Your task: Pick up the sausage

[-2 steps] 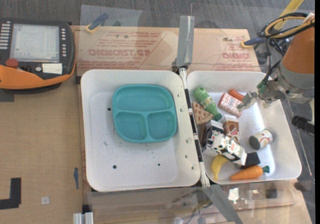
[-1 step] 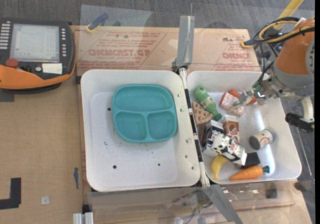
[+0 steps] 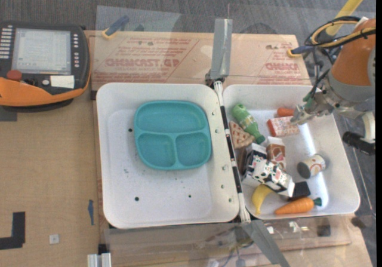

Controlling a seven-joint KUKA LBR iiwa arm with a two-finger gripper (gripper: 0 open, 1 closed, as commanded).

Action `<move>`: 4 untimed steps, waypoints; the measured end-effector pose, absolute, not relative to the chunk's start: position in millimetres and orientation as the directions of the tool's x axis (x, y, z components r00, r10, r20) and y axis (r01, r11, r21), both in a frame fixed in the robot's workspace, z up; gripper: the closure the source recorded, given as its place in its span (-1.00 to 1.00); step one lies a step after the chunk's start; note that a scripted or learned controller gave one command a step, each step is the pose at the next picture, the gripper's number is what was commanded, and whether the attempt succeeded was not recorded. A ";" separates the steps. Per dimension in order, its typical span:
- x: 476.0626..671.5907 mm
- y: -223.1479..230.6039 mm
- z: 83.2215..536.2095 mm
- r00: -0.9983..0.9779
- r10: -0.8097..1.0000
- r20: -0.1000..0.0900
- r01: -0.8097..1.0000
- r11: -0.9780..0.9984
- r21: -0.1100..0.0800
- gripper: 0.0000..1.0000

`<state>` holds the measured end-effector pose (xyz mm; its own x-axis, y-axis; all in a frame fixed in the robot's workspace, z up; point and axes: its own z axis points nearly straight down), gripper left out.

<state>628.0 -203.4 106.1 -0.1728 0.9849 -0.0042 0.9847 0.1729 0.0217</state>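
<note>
A: Where's the sausage (image 3: pixel 285 111)?
B: Right bin (image 3: pixel 349 167), far edge. Reddish, partly hidden behind a small red carton (image 3: pixel 283 126).
A: Gripper (image 3: pixel 296 117)?
B: Low over that carton, near the sausage. Jaws: can't tell, too blurred.
A: Other bin?
B: Left bin (image 3: pixel 113 158) holds a teal divided plate (image 3: pixel 172 135). Carrot (image 3: pixel 293 205) and banana (image 3: pixel 260 197) lie near the right bin's front.

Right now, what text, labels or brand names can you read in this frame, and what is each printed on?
"CHEMCAST GP", red, on the clear sheet's protective paper behind the left bin.
More red print on the paper behind the right bin: too blurred to read.
Teach pendant screen: too small to read.
Toy cartons' labels: illegible.
</note>
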 end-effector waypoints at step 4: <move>663.2 -165.5 107.1 -0.141 0.990 -0.005 0.990 0.141 0.019 1.00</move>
